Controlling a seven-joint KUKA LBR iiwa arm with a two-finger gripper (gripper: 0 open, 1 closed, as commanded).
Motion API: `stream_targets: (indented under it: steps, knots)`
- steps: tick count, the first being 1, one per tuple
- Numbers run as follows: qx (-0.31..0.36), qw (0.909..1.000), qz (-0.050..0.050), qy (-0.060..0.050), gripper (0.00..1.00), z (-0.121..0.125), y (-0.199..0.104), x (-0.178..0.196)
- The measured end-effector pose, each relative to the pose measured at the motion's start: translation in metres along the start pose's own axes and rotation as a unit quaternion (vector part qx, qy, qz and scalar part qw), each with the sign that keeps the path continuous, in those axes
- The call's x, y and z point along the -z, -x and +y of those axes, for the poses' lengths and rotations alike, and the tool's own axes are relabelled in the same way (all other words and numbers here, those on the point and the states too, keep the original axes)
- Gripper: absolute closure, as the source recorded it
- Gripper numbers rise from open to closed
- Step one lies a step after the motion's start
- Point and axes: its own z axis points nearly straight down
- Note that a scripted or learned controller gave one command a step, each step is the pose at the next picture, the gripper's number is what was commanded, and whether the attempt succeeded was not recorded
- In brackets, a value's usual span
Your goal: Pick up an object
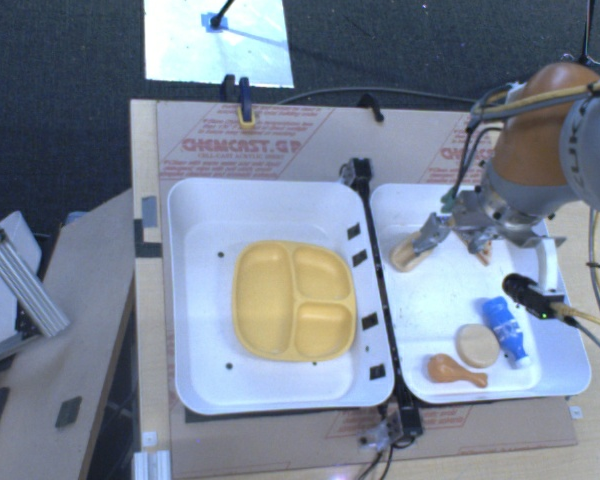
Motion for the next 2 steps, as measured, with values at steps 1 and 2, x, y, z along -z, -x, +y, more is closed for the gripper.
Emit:
stream_targets:
  steps: [1, 2]
  knots:
    - [0.001, 1.0, 0.0, 0.007, 0.0, 0.003, 0.0, 0.007]
    - [0.0, 1.0, 0.0, 0.005, 0.0, 0.003, 0.003, -0.035]
